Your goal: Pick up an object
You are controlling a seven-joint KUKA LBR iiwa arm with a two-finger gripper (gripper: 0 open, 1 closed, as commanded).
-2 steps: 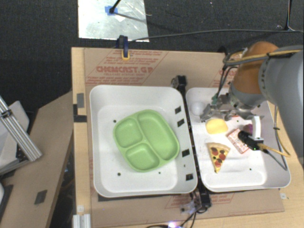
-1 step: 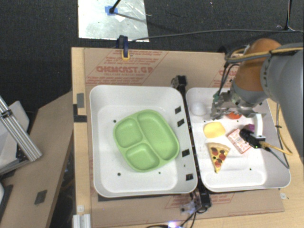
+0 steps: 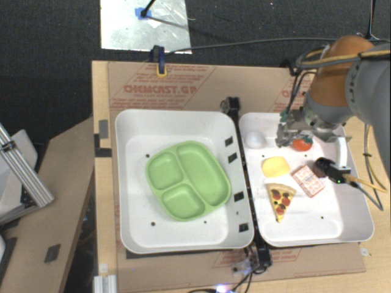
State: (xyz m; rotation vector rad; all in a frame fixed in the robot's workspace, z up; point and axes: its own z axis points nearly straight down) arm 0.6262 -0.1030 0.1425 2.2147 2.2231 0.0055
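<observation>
My gripper hangs low over the far part of the right bin. A small red round thing sits right at its tip, partly hidden by it; whether it is gripped is hidden from me. In front of it lie a yellow rounded piece, a toy pizza slice and a small pink packet. A pale white lump rests to the gripper's left in the same bin.
The left bin holds a green divided plate. The black divider with clips runs between the two bins. The arm comes in from the right, above the right bin's far corner.
</observation>
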